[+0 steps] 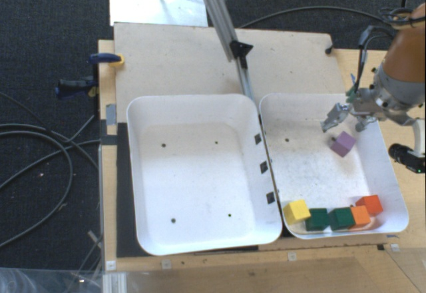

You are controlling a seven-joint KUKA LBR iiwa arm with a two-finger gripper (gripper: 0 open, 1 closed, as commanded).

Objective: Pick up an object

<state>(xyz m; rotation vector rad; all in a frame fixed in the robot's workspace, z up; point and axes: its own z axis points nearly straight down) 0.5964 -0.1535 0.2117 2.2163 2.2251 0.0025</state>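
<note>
A purple cube [343, 144] lies on the floor of the right bin [299, 152], toward its far right side. My gripper [347, 122] hangs just above and behind the cube, with its two fingers spread open and nothing between them. The left fingertip [331, 120] points down-left and stands clear of the cube. The arm's orange band is at the right edge of the view.
Along the right bin's front wall sit a yellow cube [297, 210], two green cubes [317, 219] [341, 218], an orange cube [360, 216] and a red-orange cube [370, 204]. The left bin [193, 104] stands alongside. A slanted metal pole [223, 15] crosses above the bins' divide.
</note>
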